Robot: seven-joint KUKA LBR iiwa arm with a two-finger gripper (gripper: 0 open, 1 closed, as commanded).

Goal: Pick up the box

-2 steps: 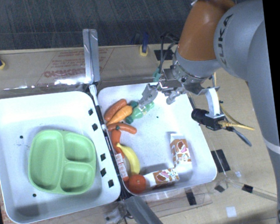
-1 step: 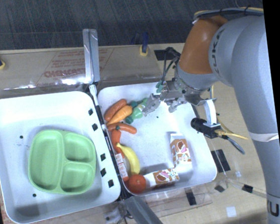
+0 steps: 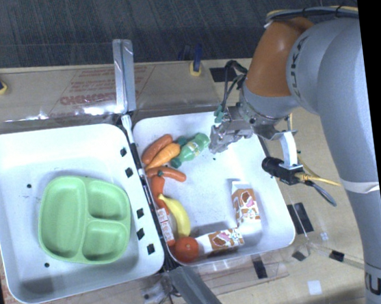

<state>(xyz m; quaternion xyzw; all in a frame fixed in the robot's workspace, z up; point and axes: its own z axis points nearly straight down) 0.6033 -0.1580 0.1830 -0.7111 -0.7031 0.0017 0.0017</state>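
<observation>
**Gripper above right bin, boxes lying apart from it**

The two-finger gripper [image 3: 222, 137] hangs over the right white bin's [image 3: 277, 237] upper area, beside a green toy vegetable [image 3: 191, 147]. Nothing shows between its fingers; how far apart they stand cannot be told. The white-and-orange carton box [image 3: 245, 206] lies near the bin's lower right, its printing too small to read. A similar flat box [image 3: 219, 240] touches its lower end.

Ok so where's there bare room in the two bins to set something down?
Left bin: bare floor rings the green divided plate, widest along the top. Right bin: a free patch mid-floor, between the banana and the upright box. Crowded along its left wall with the carrots, and under the claw top right.
</observation>
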